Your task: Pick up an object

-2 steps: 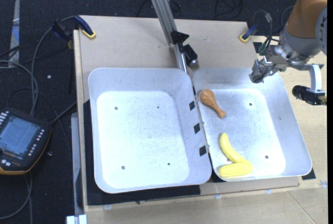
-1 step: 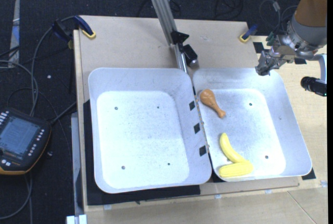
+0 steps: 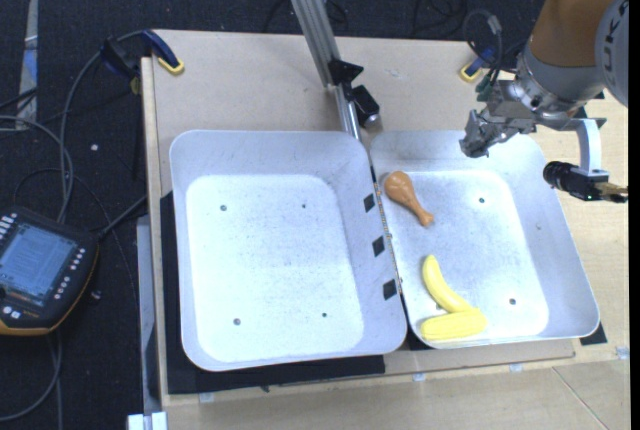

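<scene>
Three objects lie in the right bin. A brown chicken drumstick rests near the bin's far left corner. A yellow banana lies toward the front, and a yellow corn-like piece sits just below it against the front wall. My gripper hangs over the far rim of the right bin, to the right of and above the drumstick, well apart from all three objects. Nothing shows under it.
The left bin lies beside the right one, with a row of black clips along the shared divider. A slanted metal pole rises at the back centre. Yellow-handled clamps grip the bench's far corners. A teach pendant lies off the bench at left.
</scene>
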Available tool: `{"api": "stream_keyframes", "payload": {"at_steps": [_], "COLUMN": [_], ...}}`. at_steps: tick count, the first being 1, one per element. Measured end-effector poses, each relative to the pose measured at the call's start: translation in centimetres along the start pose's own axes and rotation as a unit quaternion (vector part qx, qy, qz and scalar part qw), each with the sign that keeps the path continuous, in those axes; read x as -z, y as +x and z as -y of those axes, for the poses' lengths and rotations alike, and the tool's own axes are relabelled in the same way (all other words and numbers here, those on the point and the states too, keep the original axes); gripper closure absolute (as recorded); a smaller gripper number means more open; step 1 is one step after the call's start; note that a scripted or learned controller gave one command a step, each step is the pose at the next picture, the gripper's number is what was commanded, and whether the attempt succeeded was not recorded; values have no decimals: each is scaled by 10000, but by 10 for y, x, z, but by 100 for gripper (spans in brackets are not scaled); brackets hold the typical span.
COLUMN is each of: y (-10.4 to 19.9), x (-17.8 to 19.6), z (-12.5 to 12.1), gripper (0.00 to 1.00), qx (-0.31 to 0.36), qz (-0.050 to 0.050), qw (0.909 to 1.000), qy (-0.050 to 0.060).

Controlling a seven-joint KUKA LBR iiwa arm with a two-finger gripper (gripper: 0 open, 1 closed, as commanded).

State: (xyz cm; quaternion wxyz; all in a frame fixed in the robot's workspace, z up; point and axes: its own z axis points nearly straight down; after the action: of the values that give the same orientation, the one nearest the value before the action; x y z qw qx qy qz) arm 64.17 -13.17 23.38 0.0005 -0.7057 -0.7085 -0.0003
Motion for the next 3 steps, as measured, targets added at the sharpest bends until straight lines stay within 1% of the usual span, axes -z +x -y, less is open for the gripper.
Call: {"api": "stream_keyframes", "payload": {"at_steps": [1, 2, 3], "y": [42, 95, 149], "x": [0, -10, 2], "z": [9, 14, 25], "gripper": [100, 100, 100], "qx": [-4, 2, 6], "qz": [3, 1, -1], "qw": [10000, 10000, 10000], "qy": [1, 3, -3]}}
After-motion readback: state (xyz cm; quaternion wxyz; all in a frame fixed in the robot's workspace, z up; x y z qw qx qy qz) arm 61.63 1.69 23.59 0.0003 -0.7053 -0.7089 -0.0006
